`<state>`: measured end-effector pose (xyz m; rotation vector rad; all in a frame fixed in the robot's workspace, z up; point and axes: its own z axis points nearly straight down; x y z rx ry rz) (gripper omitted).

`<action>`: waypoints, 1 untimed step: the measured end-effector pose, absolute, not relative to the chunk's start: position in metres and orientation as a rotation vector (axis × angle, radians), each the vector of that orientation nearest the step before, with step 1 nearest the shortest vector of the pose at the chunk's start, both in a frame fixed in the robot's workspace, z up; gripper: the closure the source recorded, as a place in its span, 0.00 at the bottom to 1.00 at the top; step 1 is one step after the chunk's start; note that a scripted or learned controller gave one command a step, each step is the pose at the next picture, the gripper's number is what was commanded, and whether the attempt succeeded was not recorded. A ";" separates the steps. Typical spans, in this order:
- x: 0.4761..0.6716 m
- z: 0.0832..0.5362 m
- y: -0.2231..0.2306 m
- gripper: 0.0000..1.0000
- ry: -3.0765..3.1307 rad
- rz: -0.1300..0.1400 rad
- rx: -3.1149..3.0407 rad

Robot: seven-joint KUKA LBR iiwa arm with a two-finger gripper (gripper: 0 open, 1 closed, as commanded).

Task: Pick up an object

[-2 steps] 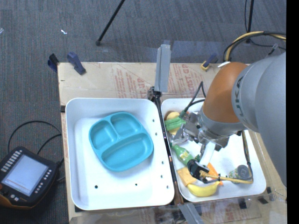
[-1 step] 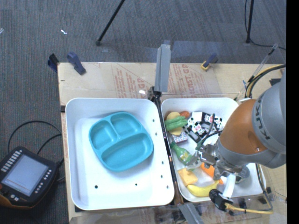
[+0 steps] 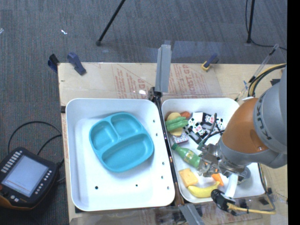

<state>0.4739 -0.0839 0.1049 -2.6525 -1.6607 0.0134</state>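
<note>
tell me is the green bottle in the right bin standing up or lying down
Lying down. The green bottle rests on its side on the floor of the right bin, long axis slanting across it, beside the gripper.

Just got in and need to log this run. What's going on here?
The arm reaches from the right over the right bin, which holds small items: a green bottle, a banana, an orange block, dice and more. Its gripper is down among them, near the bottle and block, but nothing is visibly between its fingers. The left bin holds a blue tray.
</note>
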 end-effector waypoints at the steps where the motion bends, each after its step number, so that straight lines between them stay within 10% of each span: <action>1: 0.529 0.185 -0.018 1.00 -1.594 0.007 -2.703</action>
